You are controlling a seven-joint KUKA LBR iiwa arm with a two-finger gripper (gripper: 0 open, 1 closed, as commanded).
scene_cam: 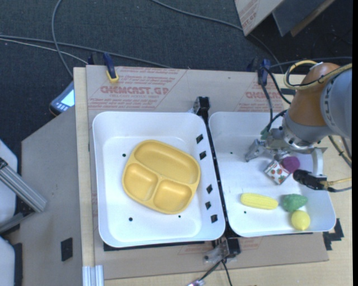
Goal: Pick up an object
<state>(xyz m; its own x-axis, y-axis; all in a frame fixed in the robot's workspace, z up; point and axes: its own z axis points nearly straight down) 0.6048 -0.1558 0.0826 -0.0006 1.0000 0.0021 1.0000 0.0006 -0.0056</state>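
— What do we see around the bench?
— Dark grey carpet floor (156, 39), cables (56, 33) trailing across it, a cardboard box (254, 12) at top, brown board (168, 81) beneath.

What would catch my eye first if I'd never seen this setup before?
Probably the big yellow divided plate sitting alone in the left bin. Next, the grey arm with its orange band reaching into the right bin, its gripper low over a small patterned cube and a purple piece. Along that bin's near edge lie a toy corn cob, something green and a lemon.
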